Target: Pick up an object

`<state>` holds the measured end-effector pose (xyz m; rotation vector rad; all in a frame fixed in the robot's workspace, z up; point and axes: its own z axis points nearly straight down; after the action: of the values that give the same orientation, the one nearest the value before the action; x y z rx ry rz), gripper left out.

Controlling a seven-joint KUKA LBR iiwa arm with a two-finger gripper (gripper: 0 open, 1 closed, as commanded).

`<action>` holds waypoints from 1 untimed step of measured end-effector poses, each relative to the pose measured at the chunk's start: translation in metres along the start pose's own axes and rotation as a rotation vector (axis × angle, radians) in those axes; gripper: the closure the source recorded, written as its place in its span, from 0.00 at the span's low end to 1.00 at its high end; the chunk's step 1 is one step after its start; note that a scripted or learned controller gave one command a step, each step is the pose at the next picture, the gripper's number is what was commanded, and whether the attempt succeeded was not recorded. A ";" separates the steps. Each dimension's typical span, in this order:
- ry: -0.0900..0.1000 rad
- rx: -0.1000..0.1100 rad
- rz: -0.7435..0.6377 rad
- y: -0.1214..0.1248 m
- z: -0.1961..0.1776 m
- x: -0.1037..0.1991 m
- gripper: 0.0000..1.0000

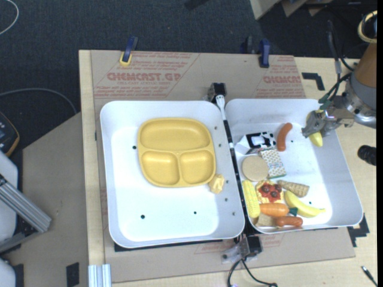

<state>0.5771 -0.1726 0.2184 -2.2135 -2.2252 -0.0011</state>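
Observation:
My gripper (318, 130) hangs over the far right part of the right bin (341, 178), above its floor. A small yellow piece (316, 140) sticks out from between its fingers, which are shut on it. To its left an orange-red sausage (283, 135) lies in the bin. Toy foods are piled in the near half of that bin: a round tan bun (255, 169), a patterned cracker (274, 162), a corn cob (251, 200), a pizza slice (269, 191), a carrot (274, 209), a banana (303, 205) and a second sausage (289, 221).
The left bin (119, 208) holds a yellow three-compartment plate (176, 151) and a small pale yellow piece (216, 185) by its right wall. A black-and-white card (258, 140) lies in the right bin. Clamps (126, 54) grip the board's far edge.

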 end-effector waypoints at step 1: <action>-0.001 -0.005 -0.002 0.011 -0.011 0.057 1.00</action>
<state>0.5883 -0.1159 0.2298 -2.2143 -2.2302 -0.0059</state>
